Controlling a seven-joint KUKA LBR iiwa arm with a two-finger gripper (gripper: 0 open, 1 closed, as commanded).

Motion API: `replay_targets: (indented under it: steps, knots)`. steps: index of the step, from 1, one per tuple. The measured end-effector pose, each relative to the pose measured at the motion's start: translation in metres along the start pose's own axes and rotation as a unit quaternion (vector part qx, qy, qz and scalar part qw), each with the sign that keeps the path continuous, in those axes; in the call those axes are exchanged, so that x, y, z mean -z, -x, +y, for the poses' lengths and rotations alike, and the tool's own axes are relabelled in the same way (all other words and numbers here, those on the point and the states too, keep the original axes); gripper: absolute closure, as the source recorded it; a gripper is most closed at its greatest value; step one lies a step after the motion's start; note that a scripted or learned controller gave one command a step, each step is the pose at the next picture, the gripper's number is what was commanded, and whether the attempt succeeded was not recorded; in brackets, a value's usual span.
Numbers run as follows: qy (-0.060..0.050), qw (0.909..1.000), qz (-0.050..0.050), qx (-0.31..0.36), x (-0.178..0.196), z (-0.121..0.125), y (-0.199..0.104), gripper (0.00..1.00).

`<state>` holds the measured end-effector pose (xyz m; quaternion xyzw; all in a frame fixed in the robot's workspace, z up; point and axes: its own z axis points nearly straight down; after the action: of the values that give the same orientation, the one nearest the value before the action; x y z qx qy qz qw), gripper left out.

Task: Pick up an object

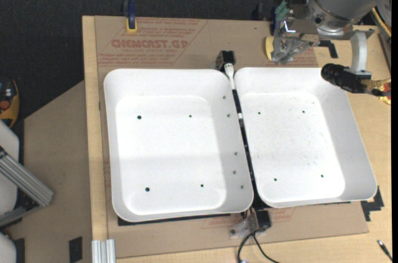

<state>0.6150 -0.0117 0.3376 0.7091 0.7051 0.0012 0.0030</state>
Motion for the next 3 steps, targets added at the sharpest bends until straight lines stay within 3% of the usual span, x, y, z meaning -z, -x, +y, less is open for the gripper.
replay_targets:
  steps: [1, 2, 3]
  knots:
    - [-0.007, 1.0, 0.002, 0.007, -0.09, 0.016, -0.086, 1.0]
    - [0.001, 1.0, 0.001, 0.002, -0.01, 0.018, -0.05, 1.0]
    - [0.002, 1.0, -0.001, -0.001, 0.039, 0.015, 0.045, 1.0]
